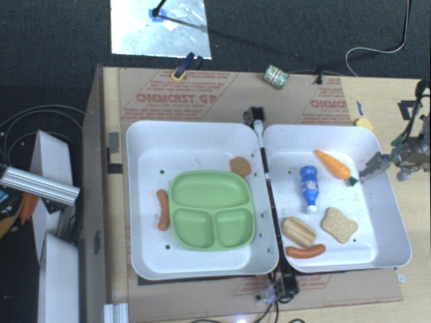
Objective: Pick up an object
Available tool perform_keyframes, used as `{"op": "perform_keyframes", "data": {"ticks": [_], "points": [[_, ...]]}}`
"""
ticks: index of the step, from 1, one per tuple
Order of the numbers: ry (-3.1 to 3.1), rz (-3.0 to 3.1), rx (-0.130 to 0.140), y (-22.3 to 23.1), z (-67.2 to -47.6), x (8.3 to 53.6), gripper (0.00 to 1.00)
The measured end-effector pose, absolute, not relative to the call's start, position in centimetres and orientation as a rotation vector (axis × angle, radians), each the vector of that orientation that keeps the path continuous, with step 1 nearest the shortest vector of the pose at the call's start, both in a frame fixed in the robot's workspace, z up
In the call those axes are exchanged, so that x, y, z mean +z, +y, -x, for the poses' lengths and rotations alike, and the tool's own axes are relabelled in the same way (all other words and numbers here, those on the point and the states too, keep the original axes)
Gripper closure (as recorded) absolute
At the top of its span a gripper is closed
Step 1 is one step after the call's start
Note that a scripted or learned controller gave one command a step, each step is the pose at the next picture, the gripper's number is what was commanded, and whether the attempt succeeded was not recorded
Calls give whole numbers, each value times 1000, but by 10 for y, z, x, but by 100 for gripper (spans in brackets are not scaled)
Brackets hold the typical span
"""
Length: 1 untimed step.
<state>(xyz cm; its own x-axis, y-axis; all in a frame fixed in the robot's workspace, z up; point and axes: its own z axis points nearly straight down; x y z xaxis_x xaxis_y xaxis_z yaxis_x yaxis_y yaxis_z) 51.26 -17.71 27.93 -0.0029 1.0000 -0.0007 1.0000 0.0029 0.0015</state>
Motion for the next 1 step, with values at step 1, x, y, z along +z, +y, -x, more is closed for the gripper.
{"op": "perform_keyframes", "data": {"ticks": [1], "points": [[2226,-2218,-1,-153,-564,167,0]]}}
